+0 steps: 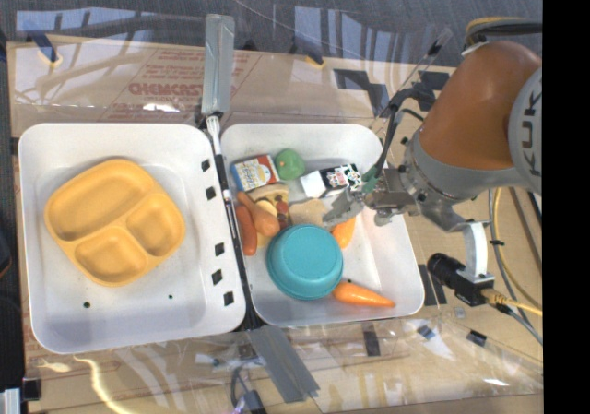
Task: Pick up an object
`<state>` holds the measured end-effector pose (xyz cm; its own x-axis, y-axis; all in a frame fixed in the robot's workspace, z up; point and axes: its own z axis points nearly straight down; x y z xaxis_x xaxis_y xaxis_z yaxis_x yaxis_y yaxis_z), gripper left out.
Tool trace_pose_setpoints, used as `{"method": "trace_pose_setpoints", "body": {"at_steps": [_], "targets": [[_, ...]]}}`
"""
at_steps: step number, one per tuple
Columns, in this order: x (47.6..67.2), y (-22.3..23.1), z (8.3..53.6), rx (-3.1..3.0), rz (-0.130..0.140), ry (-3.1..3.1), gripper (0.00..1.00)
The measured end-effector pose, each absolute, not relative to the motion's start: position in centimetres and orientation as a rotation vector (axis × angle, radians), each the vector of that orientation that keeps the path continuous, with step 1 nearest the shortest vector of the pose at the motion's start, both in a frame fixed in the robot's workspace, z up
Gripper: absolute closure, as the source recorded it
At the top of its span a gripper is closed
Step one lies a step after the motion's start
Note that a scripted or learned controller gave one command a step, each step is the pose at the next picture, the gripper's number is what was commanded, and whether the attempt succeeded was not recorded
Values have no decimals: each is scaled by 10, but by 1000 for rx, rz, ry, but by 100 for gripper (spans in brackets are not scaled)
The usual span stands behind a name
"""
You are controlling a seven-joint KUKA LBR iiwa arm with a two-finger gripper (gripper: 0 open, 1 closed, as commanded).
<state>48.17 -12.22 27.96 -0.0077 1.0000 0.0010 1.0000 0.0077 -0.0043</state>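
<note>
Two white bins lie side by side before me. Going from the left, the left bin (37,311) carries a yellow divided plate (115,218), and I leave it alone. The right bin (401,288) is crowded: two sausages (249,223) along its left wall, a small carton (253,171) and a green fruit (289,163) at the back, a black-and-white milk box (330,180) next to them, a teal bowl (305,261) upside down in the middle, and a carrot (363,295) in front near the rim.

My gripper (355,203) hangs over the right part of this bin, near the milk box and above an orange piece (344,232) beside the bowl. If it is spread or closed, I cannot tell, and I see nothing held in it.

I judge that the step is choosing and approaching. To do it well, I would aim at a thing with free space on both sides, for example the carrot, go down straight, and keep away from the bowl's edge and the bin wall before closing.
</note>
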Motion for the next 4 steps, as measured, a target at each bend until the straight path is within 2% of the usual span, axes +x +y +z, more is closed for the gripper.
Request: {"method": "trace_pose_setpoints", "body": {"at_steps": [1,2,3,4], "targets": [[500,-149,189,-2328,11,-2095,0],[550,-182,96,-2444,-4,-1987,0],[550,-180,106,-2435,-5,-1990,100],[531,-165,114,-2251,1,-2186,100]]}}
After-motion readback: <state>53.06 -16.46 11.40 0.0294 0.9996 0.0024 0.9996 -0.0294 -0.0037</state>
